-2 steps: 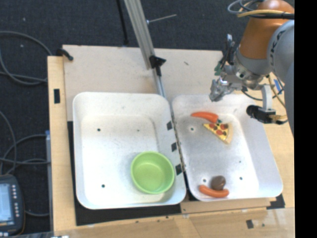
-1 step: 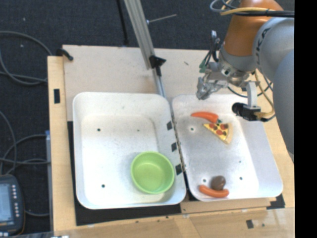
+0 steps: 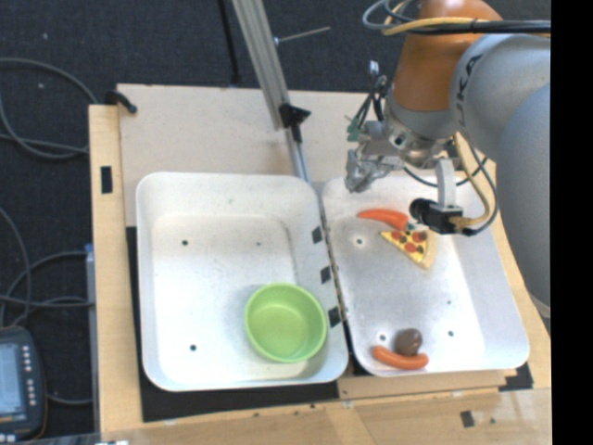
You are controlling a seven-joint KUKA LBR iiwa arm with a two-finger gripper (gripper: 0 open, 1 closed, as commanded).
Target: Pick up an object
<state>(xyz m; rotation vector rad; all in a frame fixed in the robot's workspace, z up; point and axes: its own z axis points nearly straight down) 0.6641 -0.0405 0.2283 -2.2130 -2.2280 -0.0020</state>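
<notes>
Right bin (image 3: 482, 313) lying mostly bare mid-floor, pizza slice (image 3: 409, 243) and orange chili (image 3: 384, 217) sitting near its far rim, gripper (image 3: 359, 176) hanging over that rim, finger state impossible to tell.

Pizza slice (image 3: 409, 243), flat, right bin, beside chili (image 3: 383, 217).

Green bowl (image 3: 285, 321), orange chili (image 3: 384, 217), red-spotted yellow pizza slice (image 3: 409, 243).

Grey arm (image 3: 505, 100) from the right, orange-banded wrist bent down, pincer (image 3: 359, 176) low, pointing left.
</notes>
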